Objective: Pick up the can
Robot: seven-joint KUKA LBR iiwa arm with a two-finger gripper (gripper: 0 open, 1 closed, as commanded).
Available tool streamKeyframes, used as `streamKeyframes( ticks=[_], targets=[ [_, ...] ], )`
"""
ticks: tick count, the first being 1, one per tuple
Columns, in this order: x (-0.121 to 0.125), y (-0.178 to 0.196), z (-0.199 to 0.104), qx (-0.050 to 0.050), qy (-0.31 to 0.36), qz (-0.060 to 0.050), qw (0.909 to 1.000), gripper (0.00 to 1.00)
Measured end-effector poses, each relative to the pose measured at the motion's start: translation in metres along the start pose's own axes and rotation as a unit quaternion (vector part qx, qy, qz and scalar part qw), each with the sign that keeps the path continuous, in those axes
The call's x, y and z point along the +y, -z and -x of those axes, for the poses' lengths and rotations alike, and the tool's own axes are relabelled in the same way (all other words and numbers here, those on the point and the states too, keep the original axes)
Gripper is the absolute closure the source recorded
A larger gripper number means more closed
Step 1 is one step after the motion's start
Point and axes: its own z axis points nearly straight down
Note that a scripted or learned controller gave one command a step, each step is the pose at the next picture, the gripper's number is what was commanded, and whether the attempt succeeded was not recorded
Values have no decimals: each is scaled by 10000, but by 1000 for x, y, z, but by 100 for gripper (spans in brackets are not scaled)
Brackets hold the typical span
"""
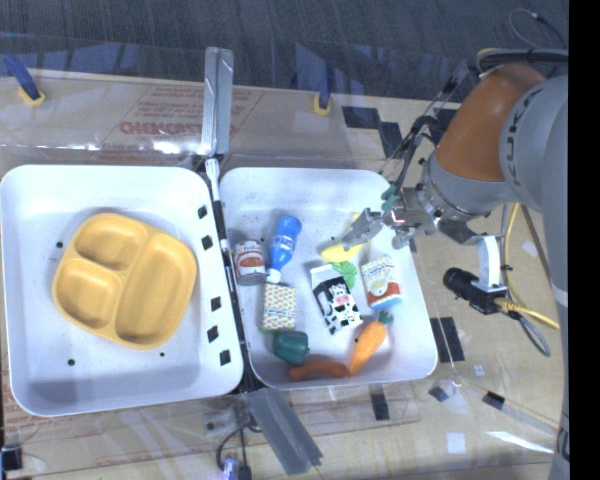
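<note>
The can (248, 261) is small, with a silver top and a red and white label. It stands near the left wall of the right bin (310, 180), just left of a blue and white bottle (282, 243). My gripper (361, 231) hangs over the right half of that bin, above a yellow item (340, 254). It is well to the right of the can, with the bottle between them. Nothing shows held in it.
Around the can lie a checkered packet (278, 306), a cow-patterned carton (336, 304), a small juice carton (380, 280), a carrot (368, 345), a green pepper (290, 345) and a red sausage (318, 370). The left bin (40, 193) holds a yellow divided plate (125, 278).
</note>
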Motion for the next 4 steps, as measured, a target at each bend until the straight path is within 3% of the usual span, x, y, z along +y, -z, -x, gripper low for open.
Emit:
streamKeyframes(
  ticks=[1,2,3,4],
  targets=[
    [-43,-104,-51,-15,-385,54,9992,0],
    [20,-72,-19,-9,-987,44,9951,0],
    [-19,-104,-63,-13,-96,50,9999,0],
    [39,34,-54,-12,-787,45,9969,0]
  ],
)
